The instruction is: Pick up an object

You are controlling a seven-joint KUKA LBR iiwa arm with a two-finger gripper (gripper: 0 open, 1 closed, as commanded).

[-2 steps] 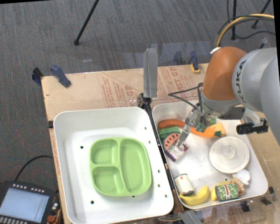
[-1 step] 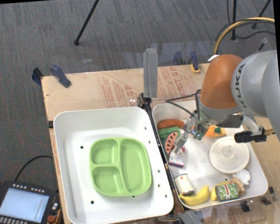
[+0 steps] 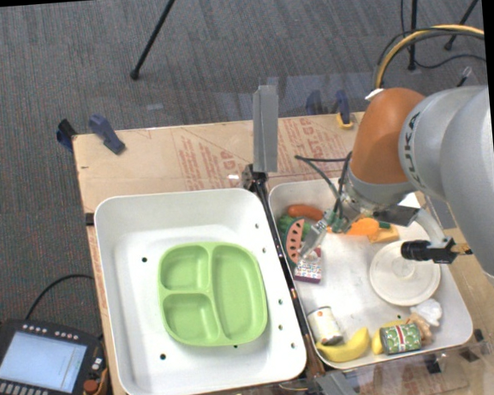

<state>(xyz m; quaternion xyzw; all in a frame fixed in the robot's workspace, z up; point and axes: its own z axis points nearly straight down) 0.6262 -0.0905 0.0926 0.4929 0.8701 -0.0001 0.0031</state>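
Worktop seen from above at a slant, with two shallow white bins side by side. The left bin (image 3: pixel 114 247) holds a green divided plate (image 3: pixel 212 292). The right bin (image 3: pixel 451 321) is crowded: a white dish (image 3: pixel 404 275), a banana (image 3: pixel 346 347), a small can (image 3: pixel 400 338), a sausage (image 3: pixel 304 212), a watermelon slice toy (image 3: pixel 297 235) and a small purple packet (image 3: pixel 308 269). The grey arm (image 3: pixel 450 157) reaches in from the right, its claw (image 3: pixel 319 234) low over the watermelon slice and packet; whether it is open or closed cannot be told. Likely risk: tightly packed items could make it pinch an edge, nudge a neighbour, or close on nothing.
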